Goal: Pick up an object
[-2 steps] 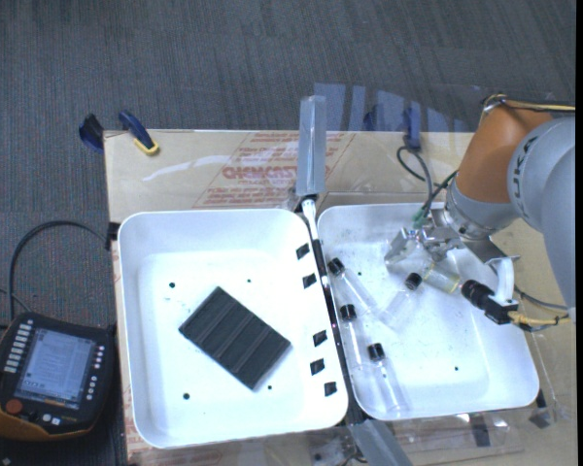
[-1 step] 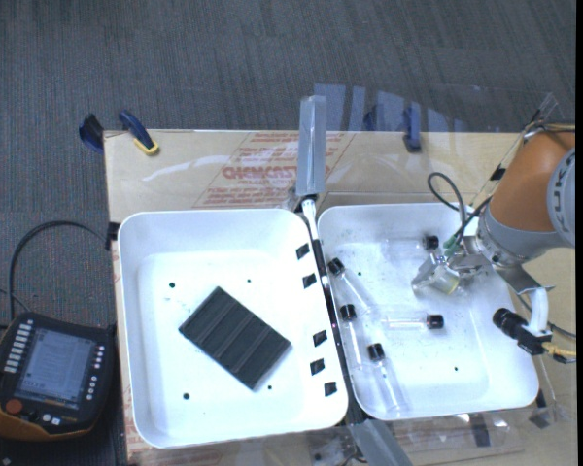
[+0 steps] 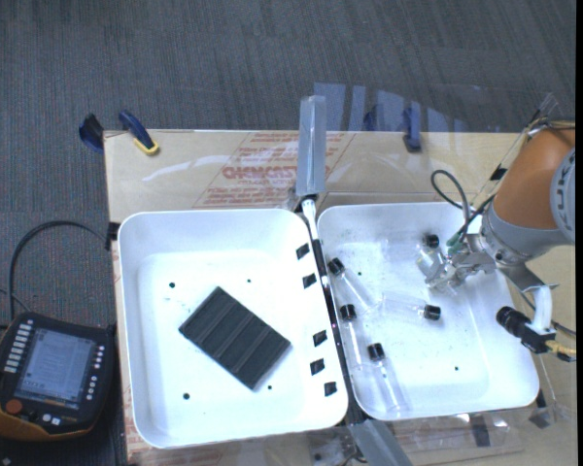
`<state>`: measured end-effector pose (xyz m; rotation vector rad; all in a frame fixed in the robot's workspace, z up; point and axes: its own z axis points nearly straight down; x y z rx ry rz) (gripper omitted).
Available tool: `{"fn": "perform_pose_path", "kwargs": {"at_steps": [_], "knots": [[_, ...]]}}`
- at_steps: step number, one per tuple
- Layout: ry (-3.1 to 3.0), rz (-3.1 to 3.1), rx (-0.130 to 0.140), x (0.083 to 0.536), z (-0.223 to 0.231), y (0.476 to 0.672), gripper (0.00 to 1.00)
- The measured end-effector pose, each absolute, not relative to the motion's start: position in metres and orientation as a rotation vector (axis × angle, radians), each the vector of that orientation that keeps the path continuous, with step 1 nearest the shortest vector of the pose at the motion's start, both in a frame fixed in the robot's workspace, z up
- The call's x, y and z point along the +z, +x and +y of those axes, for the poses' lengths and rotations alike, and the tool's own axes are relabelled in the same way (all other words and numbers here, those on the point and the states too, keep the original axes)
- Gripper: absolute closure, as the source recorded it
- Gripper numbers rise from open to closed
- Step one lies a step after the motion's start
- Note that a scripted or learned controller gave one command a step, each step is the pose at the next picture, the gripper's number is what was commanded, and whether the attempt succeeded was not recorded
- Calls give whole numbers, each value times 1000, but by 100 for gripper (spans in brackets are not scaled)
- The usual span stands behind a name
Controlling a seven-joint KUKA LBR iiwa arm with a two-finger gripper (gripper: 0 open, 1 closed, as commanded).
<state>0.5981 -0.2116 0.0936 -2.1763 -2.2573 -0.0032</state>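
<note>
gripper hung over the right bin's far right part among clear vials; its grasp could not be told. a dark ridged slab lay in the left bin's centre.

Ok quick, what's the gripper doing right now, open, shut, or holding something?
Gripper: low in the right bin among the clear vials; open or shut cannot be told, and no hold on a vial is visible.

Two bins side by side on the desk: ribbed slab in left bin; vials scattered in right bin.
</note>
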Motion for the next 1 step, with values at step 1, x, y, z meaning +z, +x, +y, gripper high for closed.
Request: {"fn": "perform_pose_path", "kwargs": {"at_steps": [1], "knots": [[-2097, -2334, 2, 200, -127, 623, 100]]}}
